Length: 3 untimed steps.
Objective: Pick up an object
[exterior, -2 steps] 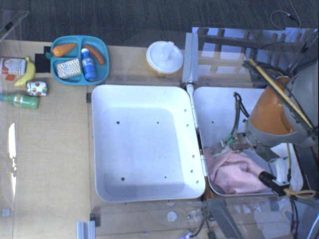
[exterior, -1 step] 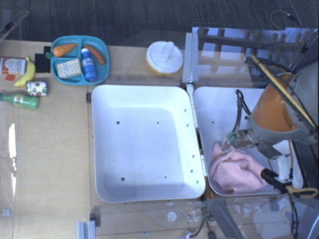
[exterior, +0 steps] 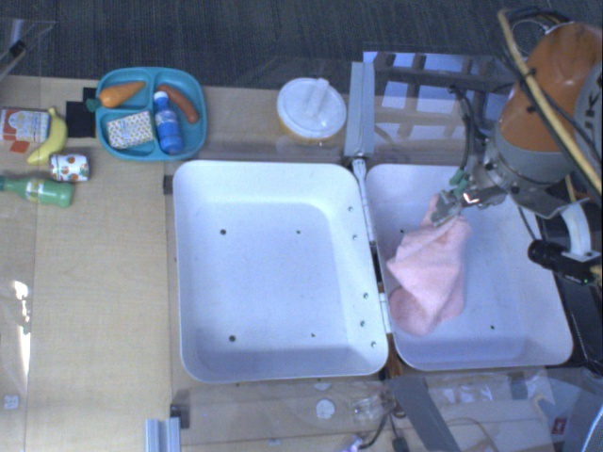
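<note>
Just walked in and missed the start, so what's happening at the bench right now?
The grey arm with the orange band reaches in from the right over the right-hand bin. Its gripper is at the top corner of a pink cloth, which appears pinched and pulled up into a peak while the rest drapes down onto the bin floor. The left-hand bin sits alongside. On the bench behind are a blue tray of toy food and a white lid.

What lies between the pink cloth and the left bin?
In the camera view, bare right-bin floor and both bins' meeting rims separate the pink cloth from the left bin.
</note>
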### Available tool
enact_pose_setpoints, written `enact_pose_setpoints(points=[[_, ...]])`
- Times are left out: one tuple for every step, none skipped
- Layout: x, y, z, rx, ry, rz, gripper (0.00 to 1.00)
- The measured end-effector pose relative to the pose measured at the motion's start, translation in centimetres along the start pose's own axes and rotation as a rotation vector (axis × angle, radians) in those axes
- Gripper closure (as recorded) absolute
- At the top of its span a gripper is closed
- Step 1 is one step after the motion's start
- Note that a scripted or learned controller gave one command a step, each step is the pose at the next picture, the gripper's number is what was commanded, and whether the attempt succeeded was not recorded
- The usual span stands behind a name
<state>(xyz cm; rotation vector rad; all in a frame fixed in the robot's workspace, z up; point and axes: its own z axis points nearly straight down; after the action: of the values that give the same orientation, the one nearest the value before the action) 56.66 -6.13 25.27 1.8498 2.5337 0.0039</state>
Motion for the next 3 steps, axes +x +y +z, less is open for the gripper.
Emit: enact_pose_setpoints(points=[[-4.1,4.4,5.2,0.003,0.0,0.001,1.0],[-4.1,4.4,5.2,0.003,0.0,0.0,0.0],[-6.6,-1.4,15.2,0.005,0.001,0.167,0.0]])
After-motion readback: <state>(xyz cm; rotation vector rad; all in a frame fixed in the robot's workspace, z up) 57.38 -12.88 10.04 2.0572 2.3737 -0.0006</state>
